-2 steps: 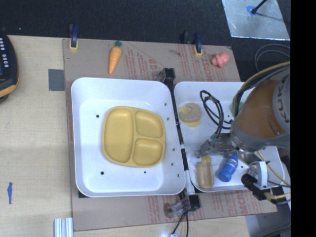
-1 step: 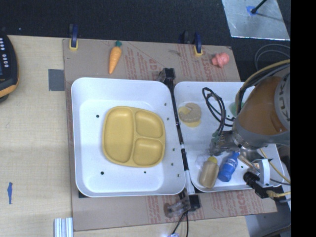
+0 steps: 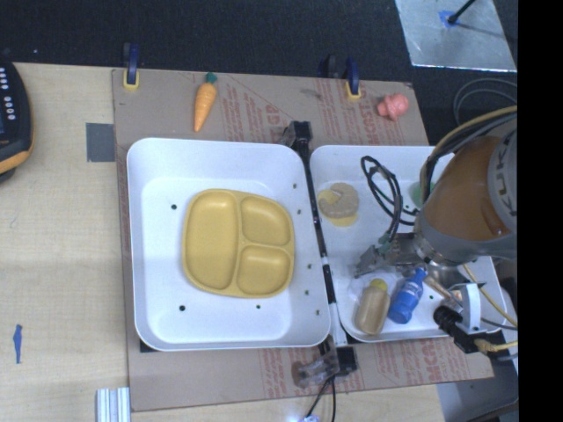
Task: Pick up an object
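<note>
Wood tabletop w/ two shallow white bins. Right bin, near edge: tan plastic bottle beside small blue bottle, long axes running near-to-far. Metal pincer hovers just beyond them, towards the beige round disc; spread or pressed together, can't tell.

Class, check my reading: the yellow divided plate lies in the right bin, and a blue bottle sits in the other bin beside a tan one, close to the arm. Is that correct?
One detail is wrong. The camera view shows the yellow divided plate in the left bin, not the right. The rest stands: the blue bottle sits in the other bin, the right bin, beside the tan bottle, close to the arm.
</note>
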`<act>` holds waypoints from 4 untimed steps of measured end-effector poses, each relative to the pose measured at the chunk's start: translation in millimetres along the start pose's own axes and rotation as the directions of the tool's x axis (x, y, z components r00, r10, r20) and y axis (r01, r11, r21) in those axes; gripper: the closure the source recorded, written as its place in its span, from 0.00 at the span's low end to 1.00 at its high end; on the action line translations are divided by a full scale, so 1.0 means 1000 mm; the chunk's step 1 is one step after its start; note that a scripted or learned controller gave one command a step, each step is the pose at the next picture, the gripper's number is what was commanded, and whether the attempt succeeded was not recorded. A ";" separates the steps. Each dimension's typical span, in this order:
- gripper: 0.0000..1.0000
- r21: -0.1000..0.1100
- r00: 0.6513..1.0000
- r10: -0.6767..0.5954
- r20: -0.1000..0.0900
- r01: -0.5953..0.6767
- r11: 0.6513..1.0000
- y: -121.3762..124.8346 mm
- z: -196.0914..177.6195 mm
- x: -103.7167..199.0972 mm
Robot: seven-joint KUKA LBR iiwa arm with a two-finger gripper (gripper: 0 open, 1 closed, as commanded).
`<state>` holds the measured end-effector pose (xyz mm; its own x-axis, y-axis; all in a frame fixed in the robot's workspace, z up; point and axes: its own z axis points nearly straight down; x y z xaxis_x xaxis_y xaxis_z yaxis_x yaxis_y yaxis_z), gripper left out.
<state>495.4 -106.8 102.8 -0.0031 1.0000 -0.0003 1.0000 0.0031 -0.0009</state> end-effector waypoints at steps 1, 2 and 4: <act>0.00 -0.009 1.000 -0.003 0.005 0.003 1.000 0.119 0.010 -0.052; 0.00 -0.004 1.000 0.004 0.005 -0.004 1.000 0.094 -0.054 -0.110; 0.00 -0.009 1.000 -0.004 0.004 0.004 1.000 0.163 -0.081 -0.106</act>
<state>658.9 -212.5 184.2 -0.0074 1.0000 -0.0039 0.9999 0.0074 0.0083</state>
